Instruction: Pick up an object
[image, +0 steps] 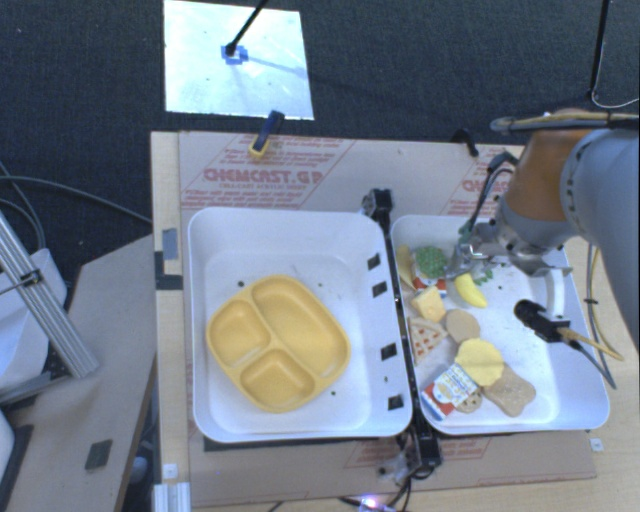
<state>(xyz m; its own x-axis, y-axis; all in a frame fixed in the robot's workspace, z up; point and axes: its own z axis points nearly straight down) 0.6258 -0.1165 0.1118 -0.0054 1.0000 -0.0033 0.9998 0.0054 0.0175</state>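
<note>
Pincer (468, 262) by curved banana (471, 290).

Claw (468, 262) low in right bin (585, 400) among toy food – yellow tray (277, 343) in left bin (215, 400).

Arm: thick rounded grey link (605, 190), smooth matte casing. Broad orange band (545, 185) follows, above the wrist. Wrist section below is grey and narrower. Thin dark cables (487, 196) loop along the wrist's left side. End tool is a small metallic two-finger gripper (468, 262), details blurred.
</note>
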